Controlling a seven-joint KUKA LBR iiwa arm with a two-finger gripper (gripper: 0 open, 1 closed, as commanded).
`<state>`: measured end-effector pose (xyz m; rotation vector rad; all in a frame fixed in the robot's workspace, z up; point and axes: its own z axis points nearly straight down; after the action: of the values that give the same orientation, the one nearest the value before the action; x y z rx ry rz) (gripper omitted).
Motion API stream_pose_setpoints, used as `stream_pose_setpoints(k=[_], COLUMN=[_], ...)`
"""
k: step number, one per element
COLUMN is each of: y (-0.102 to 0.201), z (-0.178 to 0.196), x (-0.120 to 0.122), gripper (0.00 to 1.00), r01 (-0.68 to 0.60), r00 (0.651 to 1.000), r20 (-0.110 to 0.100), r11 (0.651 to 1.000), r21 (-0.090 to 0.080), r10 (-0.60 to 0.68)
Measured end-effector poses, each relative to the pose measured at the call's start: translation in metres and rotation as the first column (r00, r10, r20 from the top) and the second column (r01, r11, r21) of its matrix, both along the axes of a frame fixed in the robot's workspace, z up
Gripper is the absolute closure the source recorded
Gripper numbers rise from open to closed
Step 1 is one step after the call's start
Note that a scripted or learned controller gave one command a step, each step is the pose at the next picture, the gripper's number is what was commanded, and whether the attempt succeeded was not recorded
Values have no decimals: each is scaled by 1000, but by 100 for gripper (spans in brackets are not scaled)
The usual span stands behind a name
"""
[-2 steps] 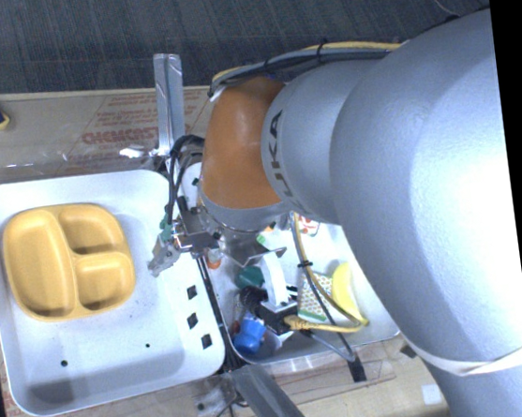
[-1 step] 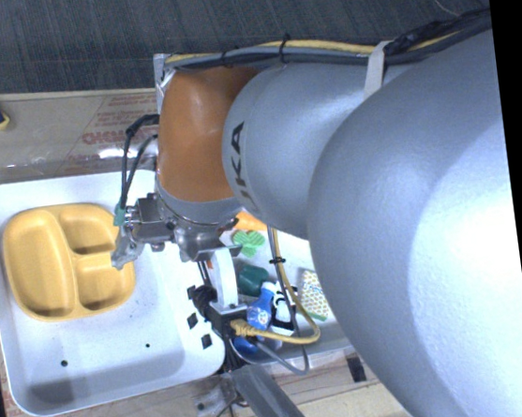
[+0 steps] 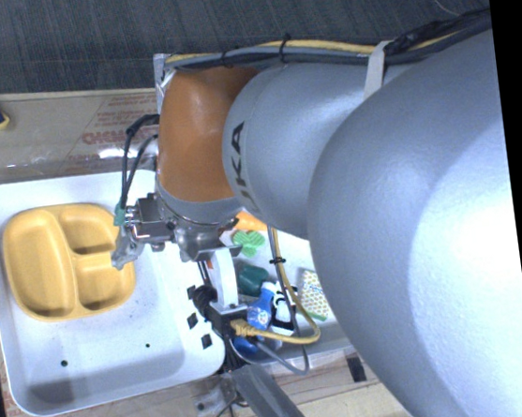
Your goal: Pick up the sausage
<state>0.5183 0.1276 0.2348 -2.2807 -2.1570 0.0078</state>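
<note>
A bulky grey arm with smooth rounded shells carries a broad orange band just above the pincer. Black lettering marks the grey casing beside the band. Black and yellow cables run along its back.

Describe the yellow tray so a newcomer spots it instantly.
Start at the left white bin. In its upper left part lies the yellow tray, a rounded dish split into compartments. It is the one large yellow thing there; the small mixed-colour items crowd under the arm to its right.
</note>
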Motion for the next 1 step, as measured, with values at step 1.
stream_pose_setpoints(k=[1], y=[80], z=[-103], x=[45], gripper=[0], r01=[61], r00=[998], r20=[-2], r11=[998], r21=[-1], r10=[-61])
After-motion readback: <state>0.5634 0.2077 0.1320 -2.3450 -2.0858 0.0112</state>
